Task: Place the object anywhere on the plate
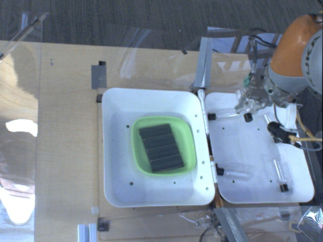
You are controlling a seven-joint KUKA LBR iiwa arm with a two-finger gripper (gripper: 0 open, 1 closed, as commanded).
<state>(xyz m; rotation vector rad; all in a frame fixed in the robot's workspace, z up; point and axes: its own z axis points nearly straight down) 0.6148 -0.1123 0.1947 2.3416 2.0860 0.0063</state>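
Left bin: a square lime-green plate sat roughly mid-bin, slightly toward the near side. A dark grey ribbed rectangular block lay flat on the plate, long axis running far-left to near-right, fully inside the plate rim. So the object was on the plate, not in the claw.

Right bin, touching the left bin along the centre divider: it held a few clear plastic tubes with black caps. One tube lay at the far-left near the divider, one at the near-left, one at the near-right standing roughly along the near-far axis.

Arm came in from the right, orange band visible above the wrist, over the far-right corner of the right bin. Gripper hung over the far part of that bin, well apart from the plate and block. Its tip was a cluttered translucent blur; I could not tell whether the claw was open or closed, and nothing was clearly held between it.
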